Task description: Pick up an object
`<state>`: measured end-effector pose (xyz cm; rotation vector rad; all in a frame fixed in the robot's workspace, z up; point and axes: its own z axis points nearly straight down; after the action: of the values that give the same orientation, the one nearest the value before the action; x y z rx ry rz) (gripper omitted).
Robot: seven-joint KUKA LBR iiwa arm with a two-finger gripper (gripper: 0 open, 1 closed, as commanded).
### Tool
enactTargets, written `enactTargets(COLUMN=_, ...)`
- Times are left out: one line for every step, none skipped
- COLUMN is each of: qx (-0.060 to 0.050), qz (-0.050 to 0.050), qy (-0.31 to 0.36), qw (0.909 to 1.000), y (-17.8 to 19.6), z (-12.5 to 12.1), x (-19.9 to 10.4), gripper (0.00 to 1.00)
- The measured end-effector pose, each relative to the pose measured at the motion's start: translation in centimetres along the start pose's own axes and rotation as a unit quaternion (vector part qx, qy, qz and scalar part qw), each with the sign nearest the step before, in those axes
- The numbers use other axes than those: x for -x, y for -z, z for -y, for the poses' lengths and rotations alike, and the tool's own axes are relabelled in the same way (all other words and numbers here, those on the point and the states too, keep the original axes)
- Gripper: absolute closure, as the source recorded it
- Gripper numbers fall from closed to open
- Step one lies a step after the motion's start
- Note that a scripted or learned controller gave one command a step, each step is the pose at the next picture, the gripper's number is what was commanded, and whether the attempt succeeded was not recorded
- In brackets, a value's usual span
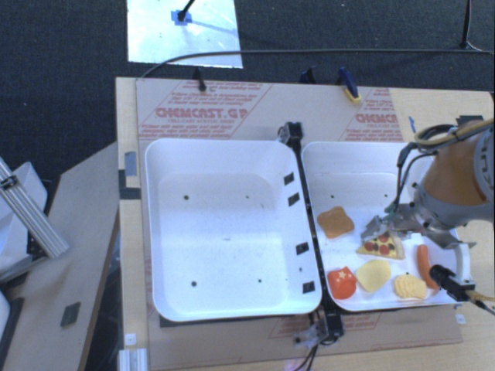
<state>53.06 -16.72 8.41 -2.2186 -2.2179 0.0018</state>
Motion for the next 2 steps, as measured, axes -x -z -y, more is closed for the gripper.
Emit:
enactTargets(qx=0.002, qz=0.001, qy=0.004, qw=1.0000, y=0.0, z=-1.2, x=-5.3, gripper=0.00)
enactTargets(qx=0.003, qz=0.000, qy=0.002, qw=1.0000, y=1.1, z=-1.3, x=-5.0, gripper=1.00)
